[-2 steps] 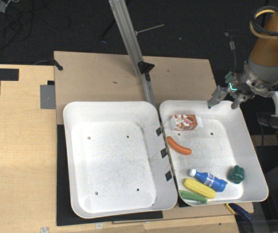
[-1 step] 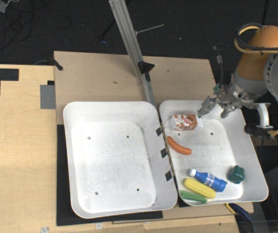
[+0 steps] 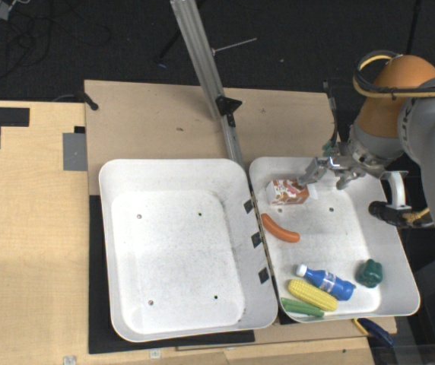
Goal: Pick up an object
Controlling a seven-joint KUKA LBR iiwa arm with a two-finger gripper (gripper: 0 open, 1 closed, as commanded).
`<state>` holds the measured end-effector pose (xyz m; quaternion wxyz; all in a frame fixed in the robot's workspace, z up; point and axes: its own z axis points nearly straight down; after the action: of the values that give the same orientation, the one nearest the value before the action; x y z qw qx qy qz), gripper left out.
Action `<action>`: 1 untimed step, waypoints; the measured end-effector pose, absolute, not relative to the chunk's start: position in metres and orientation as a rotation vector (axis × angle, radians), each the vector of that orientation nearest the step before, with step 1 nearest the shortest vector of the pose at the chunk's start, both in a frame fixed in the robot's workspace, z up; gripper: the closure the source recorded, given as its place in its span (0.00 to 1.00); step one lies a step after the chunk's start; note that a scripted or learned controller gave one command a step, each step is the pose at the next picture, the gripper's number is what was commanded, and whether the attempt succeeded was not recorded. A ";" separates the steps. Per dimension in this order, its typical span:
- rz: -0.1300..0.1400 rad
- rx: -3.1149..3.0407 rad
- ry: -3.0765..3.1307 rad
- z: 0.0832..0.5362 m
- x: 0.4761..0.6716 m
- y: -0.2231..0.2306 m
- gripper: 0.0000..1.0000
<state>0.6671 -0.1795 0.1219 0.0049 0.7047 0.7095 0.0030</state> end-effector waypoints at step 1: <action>0.015 2.203 2.220 0.117 0.670 -0.179 0.00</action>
<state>0.6703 -0.1792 0.1168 0.0069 0.7043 0.7098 0.0049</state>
